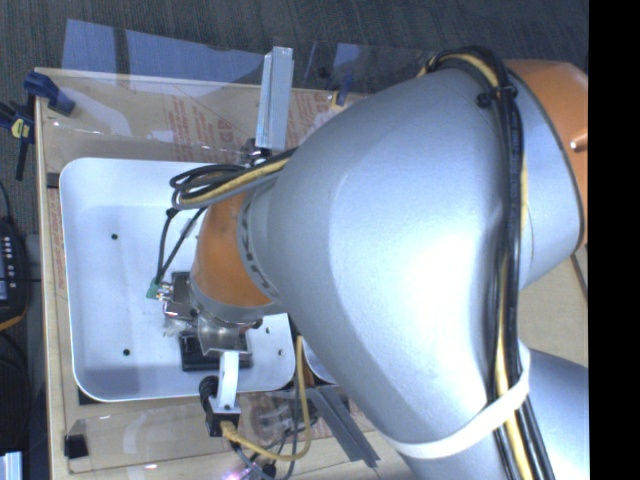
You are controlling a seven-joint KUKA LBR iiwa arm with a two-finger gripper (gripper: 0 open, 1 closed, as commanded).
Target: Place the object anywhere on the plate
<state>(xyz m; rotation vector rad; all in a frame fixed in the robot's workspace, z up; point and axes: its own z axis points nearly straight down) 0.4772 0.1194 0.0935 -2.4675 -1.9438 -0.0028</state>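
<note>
arm (420,258) fills the right and centre of the view, grey shell with the orange band (225,263) above the wrist, yellow and black cables (215,178) looping off the wrist and another bundle running down the big link on the right. wrist points down into the left bin (90,268), over its near right corner. hand (195,343) sits low at that corner, dark body with a white piece below it hanging over the bin's near rim. can't tell if the fingers are wide or narrow, wrist housing covers them. can't tell whether anything is held.

task object and plate: can't make out either; the arm covers the right bin apart from a sliver of white rim (310,368) just right of the hand. visible floor of the left bin is bare white with a few small dark dots.

surface (150,118) is pale wood under a clear sheet, with faint reddish printing on the far side, too washed out to read. an upright metal bar (272,93) stands at the far edge. blue clamp (45,90) at the far left corner. dark device (8,268) at the left edge, markings not legible. no readable brand or label anywhere.
</note>
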